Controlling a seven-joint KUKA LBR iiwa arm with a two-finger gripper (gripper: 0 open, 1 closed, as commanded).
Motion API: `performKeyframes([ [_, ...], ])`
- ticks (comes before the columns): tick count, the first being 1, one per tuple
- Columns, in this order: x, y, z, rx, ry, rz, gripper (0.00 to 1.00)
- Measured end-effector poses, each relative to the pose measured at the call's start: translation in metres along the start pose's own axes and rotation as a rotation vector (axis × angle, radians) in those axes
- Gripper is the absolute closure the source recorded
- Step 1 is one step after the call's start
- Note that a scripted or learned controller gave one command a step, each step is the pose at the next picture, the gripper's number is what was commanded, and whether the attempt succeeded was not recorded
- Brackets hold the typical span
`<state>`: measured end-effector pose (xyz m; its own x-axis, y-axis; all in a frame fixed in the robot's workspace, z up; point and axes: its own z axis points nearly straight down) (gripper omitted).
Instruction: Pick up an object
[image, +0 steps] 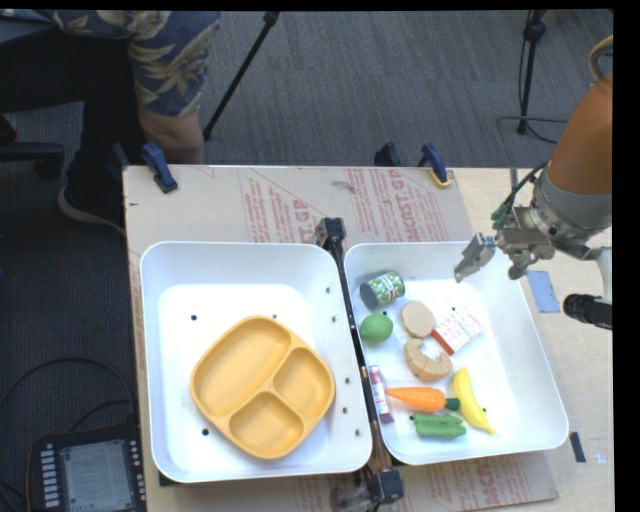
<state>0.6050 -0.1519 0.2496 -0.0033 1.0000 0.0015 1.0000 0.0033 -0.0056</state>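
Note:
My gripper (496, 261) hangs over the upper right part of the right bin (535, 350), its two fingers spread open with nothing between them. Below and left of it, toy foods lie in that bin: a green can (383, 289), a green lime (376, 328), a beige round piece (418, 319), a red and white carton (457, 331), a bread piece (428, 359), an orange carrot (417, 398), a yellow banana (473, 401) and a green vegetable (438, 427). The carton is the nearest to the gripper.
A yellow divided plate (263, 385) lies in the left bin (160, 270). A thin tube (377, 390) rests by the right bin's left wall. Clamps (160, 166) hold the board's far edge. A person stands beyond the bench at the upper left.

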Motion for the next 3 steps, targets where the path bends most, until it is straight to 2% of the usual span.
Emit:
performKeyframes([
  [1, -0.002, 0.022, 0.15, -0.001, 0.0, 0.002, 0.0],
  [2, 0.055, 0.008, 0.165, 0.0, 0.0, 0.0, 0.0],
  [3, 0.054, 0.007, 0.158, 0.005, 0.001, 0.002, 1.0],
])
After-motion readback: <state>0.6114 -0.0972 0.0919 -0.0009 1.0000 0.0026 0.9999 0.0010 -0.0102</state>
